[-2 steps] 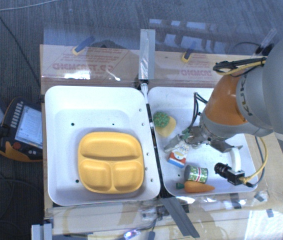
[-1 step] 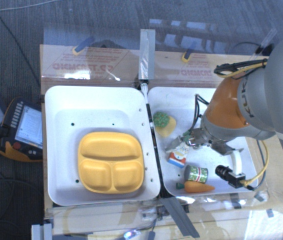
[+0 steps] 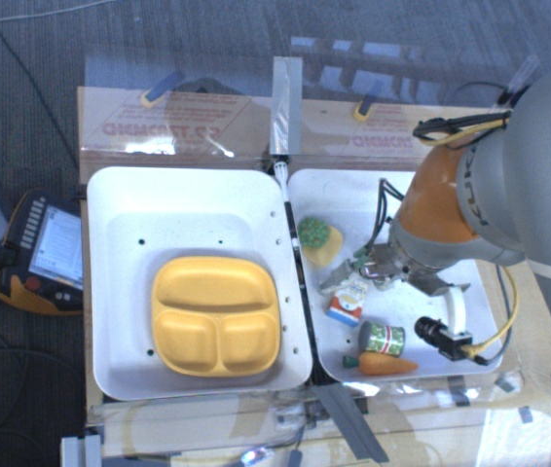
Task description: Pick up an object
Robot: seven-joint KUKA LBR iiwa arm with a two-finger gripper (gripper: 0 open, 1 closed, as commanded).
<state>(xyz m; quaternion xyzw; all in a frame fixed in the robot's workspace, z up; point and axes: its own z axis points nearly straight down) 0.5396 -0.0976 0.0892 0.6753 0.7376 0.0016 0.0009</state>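
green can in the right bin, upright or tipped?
Tipped. The green can lies on its side on the right bin floor, label facing up, just above the carrot.

Faint red lettering runs across the cardboard sheet (image 3: 173,125) behind the left bin, in the upper left of the frame, and again on the cardboard (image 3: 383,139) behind the right bin; it seems to be the same word repeated, but is too blurred to read.

Bench set on dark carpet

A grey-blue carpeted floor (image 3: 159,27) is crossed by thin cables (image 3: 22,52); a handheld control pendant (image 3: 42,256) is laid at the left.
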